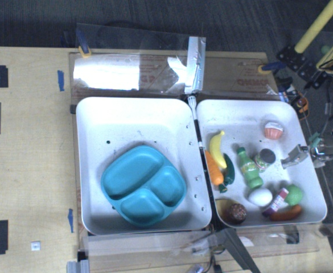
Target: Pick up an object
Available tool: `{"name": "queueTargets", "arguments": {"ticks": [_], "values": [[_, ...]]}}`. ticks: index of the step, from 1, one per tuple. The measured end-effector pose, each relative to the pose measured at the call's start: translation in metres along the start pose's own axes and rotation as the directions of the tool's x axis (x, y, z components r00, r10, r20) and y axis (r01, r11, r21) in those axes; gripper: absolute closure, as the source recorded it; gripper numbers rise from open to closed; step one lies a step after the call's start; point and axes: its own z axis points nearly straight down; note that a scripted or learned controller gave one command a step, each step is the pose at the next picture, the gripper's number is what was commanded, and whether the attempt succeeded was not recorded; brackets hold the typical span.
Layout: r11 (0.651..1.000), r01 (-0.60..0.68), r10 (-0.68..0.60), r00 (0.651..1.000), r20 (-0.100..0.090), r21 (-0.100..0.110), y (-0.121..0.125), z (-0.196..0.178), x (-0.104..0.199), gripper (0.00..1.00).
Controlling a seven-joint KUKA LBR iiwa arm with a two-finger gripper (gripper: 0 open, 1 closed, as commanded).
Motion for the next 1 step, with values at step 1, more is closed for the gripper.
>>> {"name": "queueTargets", "arguments": {"ticks": [1], "values": [[0.999, 0.053, -0.053, 0.999, 0.001, -0.001, 0.0441, 0.0878, 0.0633, 0.00]]}}
